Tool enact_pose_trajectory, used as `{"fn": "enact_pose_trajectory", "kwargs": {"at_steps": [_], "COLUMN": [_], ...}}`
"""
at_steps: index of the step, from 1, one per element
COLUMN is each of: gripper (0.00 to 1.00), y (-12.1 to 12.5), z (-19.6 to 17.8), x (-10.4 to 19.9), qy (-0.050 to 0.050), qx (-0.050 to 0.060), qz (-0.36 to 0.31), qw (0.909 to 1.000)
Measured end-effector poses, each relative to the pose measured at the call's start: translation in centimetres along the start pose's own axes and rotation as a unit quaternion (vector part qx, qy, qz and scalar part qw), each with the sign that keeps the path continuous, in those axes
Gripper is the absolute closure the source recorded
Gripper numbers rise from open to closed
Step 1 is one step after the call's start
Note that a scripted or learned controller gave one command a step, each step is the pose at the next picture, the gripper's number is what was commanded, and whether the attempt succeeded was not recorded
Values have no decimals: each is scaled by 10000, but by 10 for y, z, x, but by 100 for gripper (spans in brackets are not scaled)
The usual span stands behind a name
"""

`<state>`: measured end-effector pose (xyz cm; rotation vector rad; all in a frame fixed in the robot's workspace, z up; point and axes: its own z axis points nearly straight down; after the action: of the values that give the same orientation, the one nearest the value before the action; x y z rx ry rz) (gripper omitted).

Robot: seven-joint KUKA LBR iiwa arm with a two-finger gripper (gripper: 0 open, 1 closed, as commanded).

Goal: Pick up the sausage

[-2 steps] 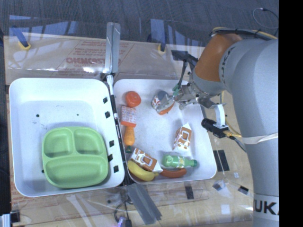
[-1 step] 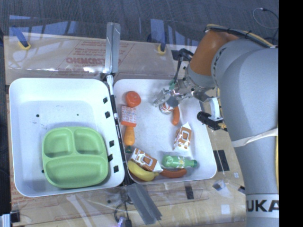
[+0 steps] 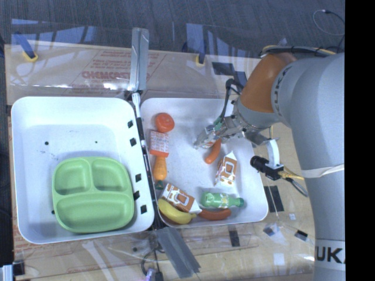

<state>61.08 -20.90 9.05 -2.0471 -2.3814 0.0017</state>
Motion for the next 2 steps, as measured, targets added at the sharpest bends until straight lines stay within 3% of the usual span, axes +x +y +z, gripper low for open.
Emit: {"fn": "enact_pose_trajectory", "kwargs": {"at_steps": [1, 2], "gripper": [100, 0], "y": [2, 2], "z": [-10, -10], "x": [0, 0], "qy": [-12, -13], "qx": [-8, -7], "qz": [-27, -27], "qw": [10000, 10000]}}
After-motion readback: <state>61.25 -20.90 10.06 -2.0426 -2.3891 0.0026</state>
